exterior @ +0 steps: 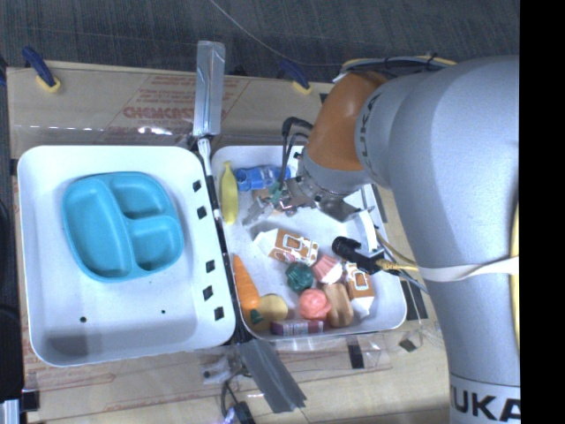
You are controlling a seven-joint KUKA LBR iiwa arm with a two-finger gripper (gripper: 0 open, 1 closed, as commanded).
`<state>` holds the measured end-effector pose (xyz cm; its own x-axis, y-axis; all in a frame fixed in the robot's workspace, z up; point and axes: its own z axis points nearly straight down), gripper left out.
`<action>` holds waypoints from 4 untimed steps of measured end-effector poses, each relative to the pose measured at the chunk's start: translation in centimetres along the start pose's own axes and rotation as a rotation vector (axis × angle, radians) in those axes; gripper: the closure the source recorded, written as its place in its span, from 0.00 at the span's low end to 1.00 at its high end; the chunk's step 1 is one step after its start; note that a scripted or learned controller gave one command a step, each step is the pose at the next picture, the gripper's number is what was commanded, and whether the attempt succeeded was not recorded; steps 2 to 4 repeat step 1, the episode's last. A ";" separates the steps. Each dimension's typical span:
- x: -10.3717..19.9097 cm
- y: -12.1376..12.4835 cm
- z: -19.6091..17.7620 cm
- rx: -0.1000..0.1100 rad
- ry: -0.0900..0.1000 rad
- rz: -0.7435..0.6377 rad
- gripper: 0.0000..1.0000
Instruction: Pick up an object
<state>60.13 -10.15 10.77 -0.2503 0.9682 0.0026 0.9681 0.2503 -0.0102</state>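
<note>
The right bin [252,329] holds a heap of toy food. A yellow banana [229,193] lies along its left wall, and an orange carrot [244,285] lies lower on the same side. A blue packet [257,177] sits at the top. A small printed carton [293,247] lies in the middle, beside a teal piece [299,277], a red tomato-like ball [312,304] and a bread-coloured piece [339,301]. My gripper [275,198] reaches down into the upper part of this bin, next to the blue packet. The arm's bulk hides the bin's right side.
The left bin [53,325] carries a blue divided tray [122,223]. A metal divider post [208,87] stands between the bins at the back. Blue clamps [41,67] grip the bench's rear edge. A second metal bracket [274,376] sits at the front.
</note>
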 end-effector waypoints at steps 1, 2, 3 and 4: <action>-1.3 5.2 1.1 0.004 -0.001 -0.140 0.00; -1.3 5.2 1.1 0.004 -0.001 -0.140 0.00; -1.3 5.2 1.1 0.004 -0.001 -0.140 0.00; -1.3 5.2 1.1 0.004 -0.001 -0.140 0.00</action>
